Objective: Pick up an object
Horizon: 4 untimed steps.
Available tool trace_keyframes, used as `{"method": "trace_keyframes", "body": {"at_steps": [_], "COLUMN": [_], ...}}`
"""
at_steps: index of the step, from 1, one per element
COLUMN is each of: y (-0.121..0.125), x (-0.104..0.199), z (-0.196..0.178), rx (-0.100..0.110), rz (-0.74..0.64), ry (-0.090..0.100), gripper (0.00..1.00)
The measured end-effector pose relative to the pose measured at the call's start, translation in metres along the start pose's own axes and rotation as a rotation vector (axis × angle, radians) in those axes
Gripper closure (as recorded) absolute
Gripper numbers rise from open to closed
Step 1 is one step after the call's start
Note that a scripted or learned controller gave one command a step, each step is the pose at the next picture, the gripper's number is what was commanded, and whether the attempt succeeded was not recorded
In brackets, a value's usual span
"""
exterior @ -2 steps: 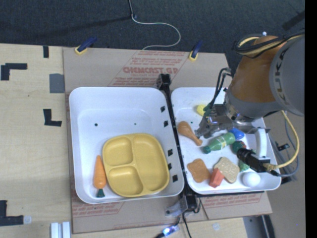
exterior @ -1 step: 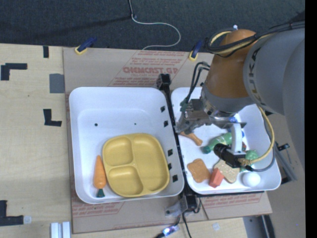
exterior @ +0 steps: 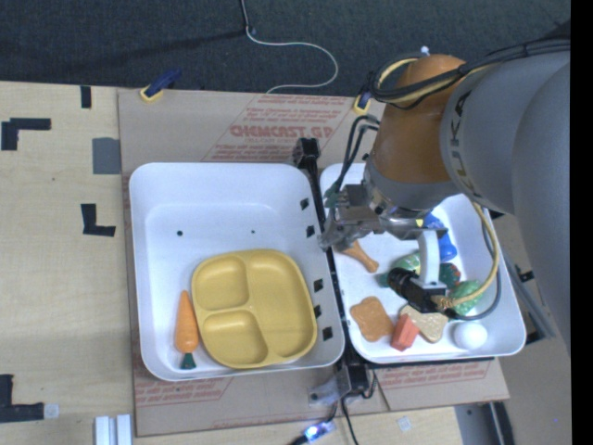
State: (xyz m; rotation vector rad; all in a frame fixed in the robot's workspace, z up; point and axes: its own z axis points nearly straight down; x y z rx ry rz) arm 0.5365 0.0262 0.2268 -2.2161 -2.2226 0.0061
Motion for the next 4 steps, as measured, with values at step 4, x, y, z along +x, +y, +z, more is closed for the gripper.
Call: {"method": "trace_keyframes", "body": {"at_steps": [4], "y": [-0.003], "x": [0.006], "z": [-0.005], "rx": [0.000], "rz": [0.002], "ry": [0.001], "gripper": [1.00]}}
